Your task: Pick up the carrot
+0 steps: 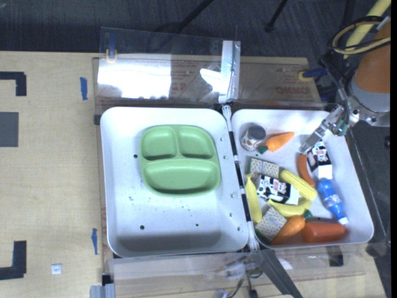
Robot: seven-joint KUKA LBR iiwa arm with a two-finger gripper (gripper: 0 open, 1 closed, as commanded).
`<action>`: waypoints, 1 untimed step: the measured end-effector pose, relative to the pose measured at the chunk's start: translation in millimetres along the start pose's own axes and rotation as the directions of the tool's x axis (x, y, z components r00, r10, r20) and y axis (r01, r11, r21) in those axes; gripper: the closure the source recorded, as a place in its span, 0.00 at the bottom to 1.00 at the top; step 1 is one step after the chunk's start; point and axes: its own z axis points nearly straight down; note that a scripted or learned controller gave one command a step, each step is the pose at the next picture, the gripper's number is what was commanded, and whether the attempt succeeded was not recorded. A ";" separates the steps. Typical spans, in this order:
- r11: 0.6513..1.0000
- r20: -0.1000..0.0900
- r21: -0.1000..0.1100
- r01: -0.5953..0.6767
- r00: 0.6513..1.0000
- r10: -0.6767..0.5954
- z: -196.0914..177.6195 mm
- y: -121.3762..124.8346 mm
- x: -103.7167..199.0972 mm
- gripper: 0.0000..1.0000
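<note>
A grey robot arm's gripper hovers over the right bin (finger state: I cannot tell). The carrot lies near the bin's far wall. Approach step; next, it must shift left and descend.

Two shallow white plastic bins are seen with a glossy sheen. A smooth matt green plastic divided plate and pale wooden bench are shown.

2 bins, 1 plate, 2 carrots
</note>
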 end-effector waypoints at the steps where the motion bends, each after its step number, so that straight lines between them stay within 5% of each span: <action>1: 0.988 0.002 0.000 -0.155 0.988 0.155 -1.6 -1.9 -39.1 0.00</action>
